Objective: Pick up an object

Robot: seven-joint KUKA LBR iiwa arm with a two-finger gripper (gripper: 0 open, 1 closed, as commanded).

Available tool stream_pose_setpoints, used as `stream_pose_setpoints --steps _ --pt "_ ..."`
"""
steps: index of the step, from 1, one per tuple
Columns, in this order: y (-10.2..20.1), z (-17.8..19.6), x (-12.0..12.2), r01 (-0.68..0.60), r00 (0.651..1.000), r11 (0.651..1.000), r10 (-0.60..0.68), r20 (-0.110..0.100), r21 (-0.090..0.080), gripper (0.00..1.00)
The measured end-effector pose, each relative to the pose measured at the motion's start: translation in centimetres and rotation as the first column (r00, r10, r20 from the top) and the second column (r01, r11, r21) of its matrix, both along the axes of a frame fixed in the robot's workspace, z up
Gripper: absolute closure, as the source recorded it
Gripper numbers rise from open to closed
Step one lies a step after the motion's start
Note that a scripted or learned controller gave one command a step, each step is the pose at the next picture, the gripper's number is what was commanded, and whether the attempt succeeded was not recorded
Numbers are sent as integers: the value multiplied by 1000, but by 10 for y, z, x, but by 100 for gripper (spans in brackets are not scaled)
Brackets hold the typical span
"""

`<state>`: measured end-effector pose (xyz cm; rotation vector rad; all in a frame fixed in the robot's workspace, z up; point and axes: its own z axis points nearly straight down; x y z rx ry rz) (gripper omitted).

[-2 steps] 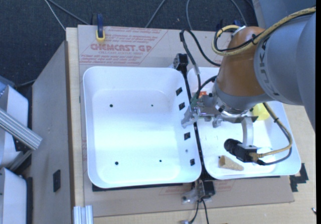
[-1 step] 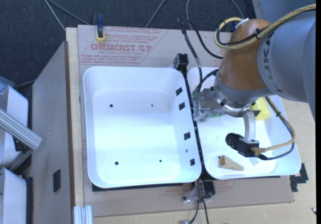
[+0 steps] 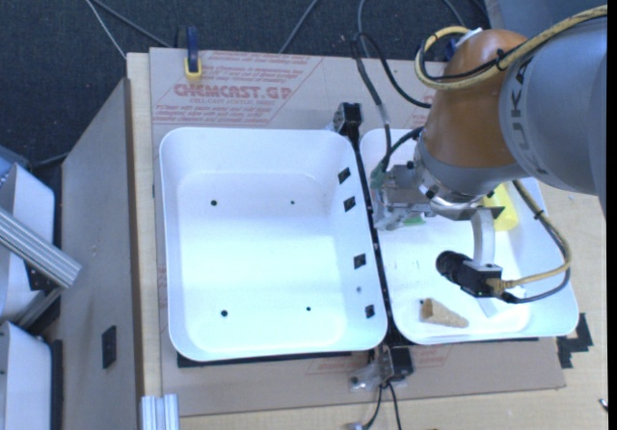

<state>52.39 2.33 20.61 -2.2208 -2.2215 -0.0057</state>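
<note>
My gripper (image 3: 398, 207) hangs low over the left part of the right bin (image 3: 540, 322), close to the divider between the bins. A bit of green object (image 3: 413, 219) peeks out just beneath it; whether it is gripped is hidden by the wrist. A tan wedge-shaped piece (image 3: 442, 313) lies near the bin's front edge, apart from the gripper. A yellow object (image 3: 502, 205) shows partly behind the arm at the right.
The left bin (image 3: 183, 226) sits beside the right one, with black clips (image 3: 347, 201) along the shared wall. The grey and orange arm (image 3: 482, 120) covers much of the right bin. A black fitting with a yellow cable (image 3: 469, 274) hangs over the bin floor.
</note>
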Motion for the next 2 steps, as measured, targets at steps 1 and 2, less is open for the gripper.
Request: stream_pose_setpoints --steps 1,2 --pt "1 10 1 -1 1000 1000 1 1 1 100" --pt "1 21 1 -2 1000 1000 2 2 2 100"
